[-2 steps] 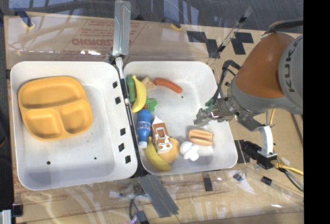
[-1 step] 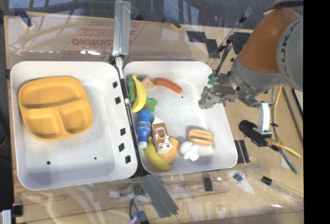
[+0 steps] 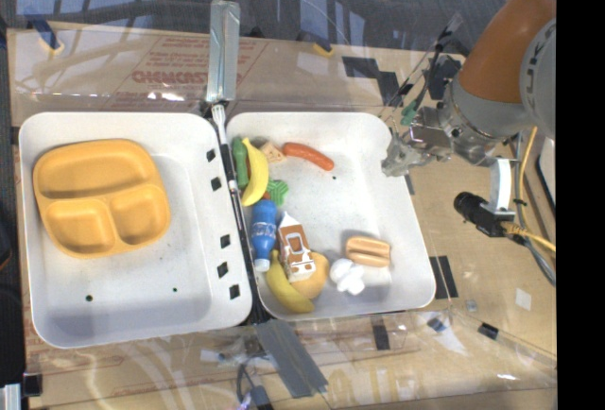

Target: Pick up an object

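Camera view: arm comes in from right of frame, gripper [image 3: 401,160] low over the right rim of the right bin [image 3: 378,285], mid-right of frame. Can't tell if it's released or clenched; nothing visibly gripped. Looks like approach/positioning, pick not yet done – my read only. Two white bins side by side. Left bin [image 3: 123,304] holds 1 orange divided tray [image 3: 99,196], upper left of that bin, lying flat, well apart from the gripper. Right bin has the pickable clutter, mostly bunched against its left wall: 2 bananas – one [image 3: 253,177] upper left of bin beside a green item [image 3: 241,162], one [image 3: 286,290] at bottom; 1 blue bottle [image 3: 263,229] between them, lying down; 1 small toy truck [image 3: 296,252] resting on the lower banana; 1 red sausage [image 3: 307,155] near top center, on its own; 1 hot dog bun [image 3: 369,250] lower right, w/ a white lump [image 3: 348,278] just beside it. Small tan piece near the upper banana, too small to ID. Sausage and bun sit clear of the pile, so prob the easiest targets; bun is nearer the gripper's side. Pile items touch each other, so a grab there risks snagging neighbours.
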